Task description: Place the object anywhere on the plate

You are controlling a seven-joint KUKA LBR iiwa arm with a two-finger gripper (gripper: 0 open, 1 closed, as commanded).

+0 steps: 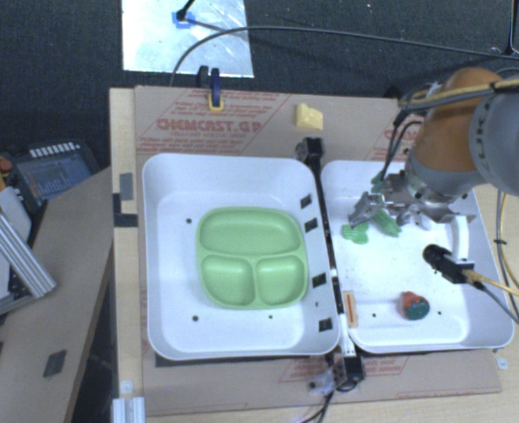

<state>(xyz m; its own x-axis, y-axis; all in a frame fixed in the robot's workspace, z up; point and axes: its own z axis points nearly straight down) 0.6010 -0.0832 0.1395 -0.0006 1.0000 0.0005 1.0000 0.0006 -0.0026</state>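
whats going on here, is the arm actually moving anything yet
A grey robot arm reaches into the right bin, its gripper low over a small green object near that bin's left wall. Whether it has hold of the object cannot be told. A second, orange-and-teal object lies nearer the front. The green divided plate sits in the left bin with nothing on it, so no placement yet.
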